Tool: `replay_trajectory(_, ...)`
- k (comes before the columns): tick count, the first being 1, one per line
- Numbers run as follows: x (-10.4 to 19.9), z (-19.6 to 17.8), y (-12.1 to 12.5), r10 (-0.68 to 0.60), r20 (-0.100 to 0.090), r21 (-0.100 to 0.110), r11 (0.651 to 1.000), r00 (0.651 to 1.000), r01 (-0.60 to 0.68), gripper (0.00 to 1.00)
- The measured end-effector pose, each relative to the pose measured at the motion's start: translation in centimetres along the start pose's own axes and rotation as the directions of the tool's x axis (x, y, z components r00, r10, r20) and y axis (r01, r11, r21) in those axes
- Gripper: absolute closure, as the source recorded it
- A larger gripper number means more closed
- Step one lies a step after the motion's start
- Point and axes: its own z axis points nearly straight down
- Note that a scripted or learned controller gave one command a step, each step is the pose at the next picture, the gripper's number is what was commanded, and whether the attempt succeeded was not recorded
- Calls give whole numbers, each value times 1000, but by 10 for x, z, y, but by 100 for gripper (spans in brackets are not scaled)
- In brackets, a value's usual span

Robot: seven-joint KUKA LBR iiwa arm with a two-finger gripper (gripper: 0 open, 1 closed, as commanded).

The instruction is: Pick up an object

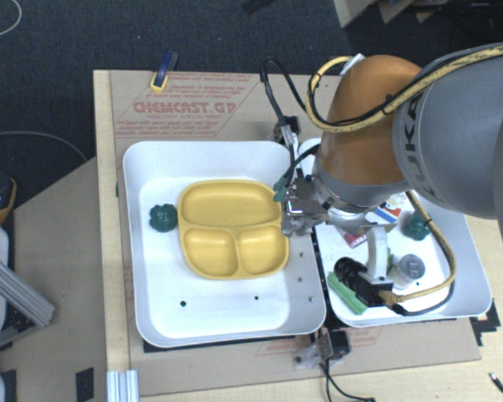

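Dark blue-grey carpet floor (84,40) surrounds a pale wooden bench (117,224); aluminium framing (17,296) stands at left.

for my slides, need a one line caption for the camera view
Gripper at the yellow three-compartment plastic tray's right edge in the left white bin.

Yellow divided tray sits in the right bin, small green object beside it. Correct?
Not quite. The camera view shows the yellow divided tray in the left bin, not the right bin. The small green object does lie beside it, on the tray's left side.
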Motion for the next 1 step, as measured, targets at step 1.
replay_trajectory(1, -1, 2, 3, 4, 1, -1, 1000, 1000, -4, 100)
